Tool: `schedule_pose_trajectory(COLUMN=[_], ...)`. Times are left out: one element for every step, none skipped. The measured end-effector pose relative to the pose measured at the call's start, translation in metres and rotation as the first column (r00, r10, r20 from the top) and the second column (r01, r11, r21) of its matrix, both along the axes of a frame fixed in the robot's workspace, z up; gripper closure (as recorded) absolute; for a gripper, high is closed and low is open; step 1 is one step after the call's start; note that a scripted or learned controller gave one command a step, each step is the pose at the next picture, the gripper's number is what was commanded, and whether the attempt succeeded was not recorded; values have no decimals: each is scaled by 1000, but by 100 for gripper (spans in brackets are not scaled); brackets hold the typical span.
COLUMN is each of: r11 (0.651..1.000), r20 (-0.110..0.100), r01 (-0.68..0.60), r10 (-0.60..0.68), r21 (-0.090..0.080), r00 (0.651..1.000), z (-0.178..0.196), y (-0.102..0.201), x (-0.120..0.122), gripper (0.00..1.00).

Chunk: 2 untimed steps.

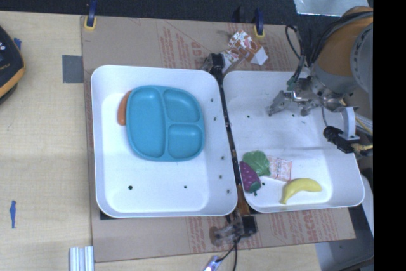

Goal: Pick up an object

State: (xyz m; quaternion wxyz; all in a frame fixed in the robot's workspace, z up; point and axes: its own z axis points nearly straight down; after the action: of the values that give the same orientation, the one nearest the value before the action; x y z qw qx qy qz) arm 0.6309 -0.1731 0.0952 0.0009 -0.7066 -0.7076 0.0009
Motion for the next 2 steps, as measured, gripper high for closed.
schedule_pose_trajectory(r11=[1000,1000], r20=[2,-5], r01=[-4,-2], r10=[4,2], r21=[1,0], r00=[1000,1000], z=[98,-5], y=[87,63], x=[26,24], gripper=[0,0])
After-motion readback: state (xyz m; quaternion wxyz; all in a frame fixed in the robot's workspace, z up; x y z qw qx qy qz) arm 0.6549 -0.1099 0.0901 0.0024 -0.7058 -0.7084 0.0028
